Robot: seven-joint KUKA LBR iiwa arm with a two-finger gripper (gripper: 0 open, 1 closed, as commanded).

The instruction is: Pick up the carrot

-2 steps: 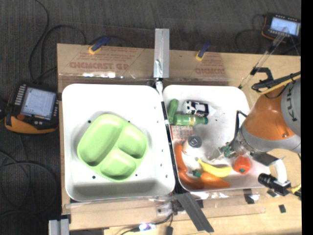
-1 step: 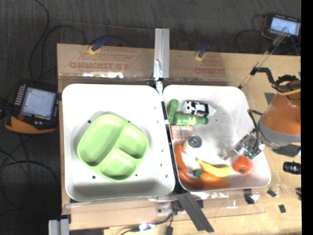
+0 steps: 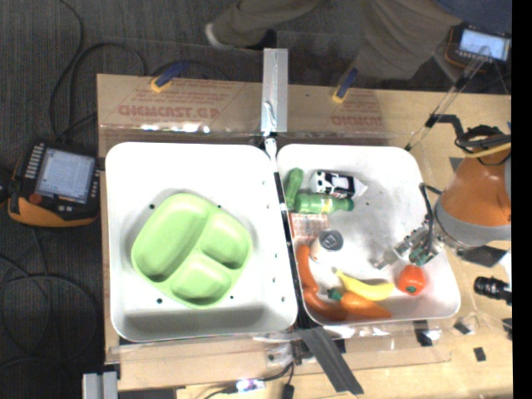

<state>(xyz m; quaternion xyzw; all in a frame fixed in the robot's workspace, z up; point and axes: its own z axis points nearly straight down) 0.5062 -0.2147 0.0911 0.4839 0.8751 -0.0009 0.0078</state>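
The carrot [image 3: 362, 307] is orange with a green stub at its left end. It lies along the front wall of the right bin [image 3: 391, 158], partly under a yellow banana [image 3: 364, 287]. A second long orange piece [image 3: 306, 274] runs down that bin's left wall. My gripper [image 3: 406, 251] hangs low at the right side of the bin, just above a small orange-red tomato [image 3: 411, 279]. It is to the right of the carrot and apart from it.
A green bottle [image 3: 316, 203], a black-and-white pack [image 3: 337, 183], a pink-labelled pack [image 3: 309, 224] and a round grey lid [image 3: 331, 240] lie in the back left of the right bin. The left bin [image 3: 133, 160] holds a green divided tray [image 3: 193, 246].
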